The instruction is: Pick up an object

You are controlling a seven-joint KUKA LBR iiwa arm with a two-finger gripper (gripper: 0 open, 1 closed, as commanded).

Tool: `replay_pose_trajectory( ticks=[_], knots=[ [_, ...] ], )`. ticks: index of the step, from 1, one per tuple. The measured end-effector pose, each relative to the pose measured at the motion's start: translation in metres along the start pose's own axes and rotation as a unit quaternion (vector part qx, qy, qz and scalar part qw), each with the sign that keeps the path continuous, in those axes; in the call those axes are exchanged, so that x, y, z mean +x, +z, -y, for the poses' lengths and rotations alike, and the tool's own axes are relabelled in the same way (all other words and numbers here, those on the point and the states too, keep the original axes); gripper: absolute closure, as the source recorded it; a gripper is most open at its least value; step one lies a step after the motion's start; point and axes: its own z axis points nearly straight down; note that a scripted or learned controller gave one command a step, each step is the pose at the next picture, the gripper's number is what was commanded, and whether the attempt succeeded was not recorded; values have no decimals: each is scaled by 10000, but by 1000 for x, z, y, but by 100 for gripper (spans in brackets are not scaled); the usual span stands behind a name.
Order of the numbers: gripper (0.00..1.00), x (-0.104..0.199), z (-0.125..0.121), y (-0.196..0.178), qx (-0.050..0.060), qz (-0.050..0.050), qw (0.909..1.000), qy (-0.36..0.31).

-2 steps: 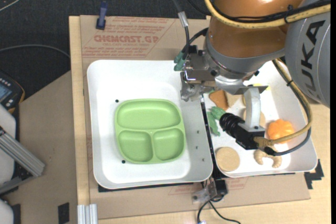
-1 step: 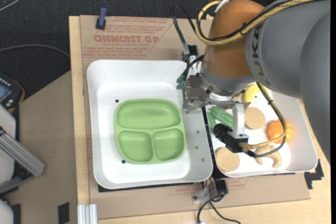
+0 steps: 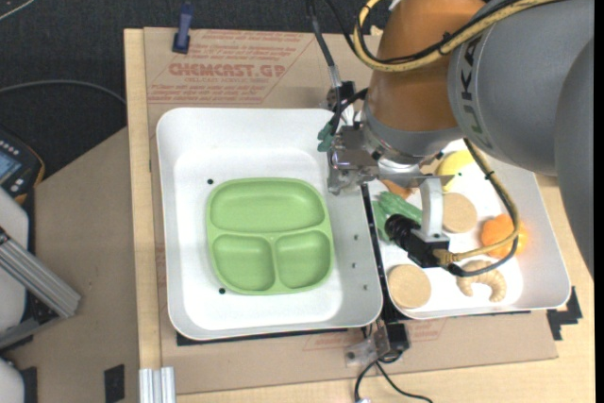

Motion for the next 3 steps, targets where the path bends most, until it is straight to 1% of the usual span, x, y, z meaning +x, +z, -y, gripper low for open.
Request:
replay_pose_trajectory(
  ticks=[1,2,3],
  knots=[
    [100,54,38,-71,-25,-18,10000,-43],
    [100,26,-11,34,55,21,10000,18],
    [100,81,27,-129,-79,-46,9999,-50]
  ],
)
